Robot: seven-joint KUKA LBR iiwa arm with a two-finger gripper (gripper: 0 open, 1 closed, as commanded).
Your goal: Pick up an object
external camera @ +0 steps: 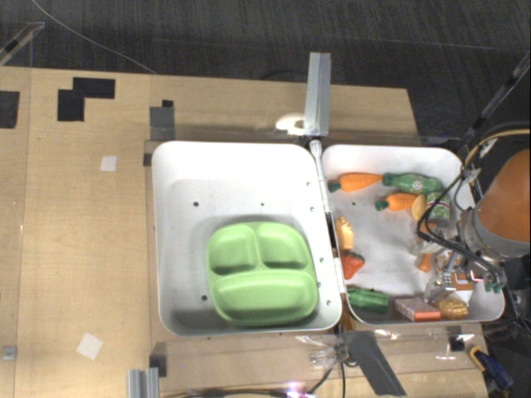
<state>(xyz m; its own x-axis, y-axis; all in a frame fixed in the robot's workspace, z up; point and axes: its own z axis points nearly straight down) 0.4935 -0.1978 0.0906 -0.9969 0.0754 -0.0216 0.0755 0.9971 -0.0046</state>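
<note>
The right bin [377, 243] holds several toy foods. An orange carrot [361, 182] and a green bottle [412, 182] lie along its far wall, with a second carrot [401, 203] just below them. A yellow piece [344, 235] and a red piece [353, 264] rest by the left wall. A green cucumber [367, 299], a pink block [417, 309] and a golden piece [453, 308] line the near wall. My gripper [446, 279] hangs low over the bin's near right corner, just above the pink block and the golden piece, with a small orange item [425, 261] beside it.
The left bin [178, 222] holds a green divided plate [261, 272]. A metal post [318, 94] stands behind the divider between the bins. The arm's orange band [508, 206] and dark cables [448, 206] hang over the right bin's right side.
</note>
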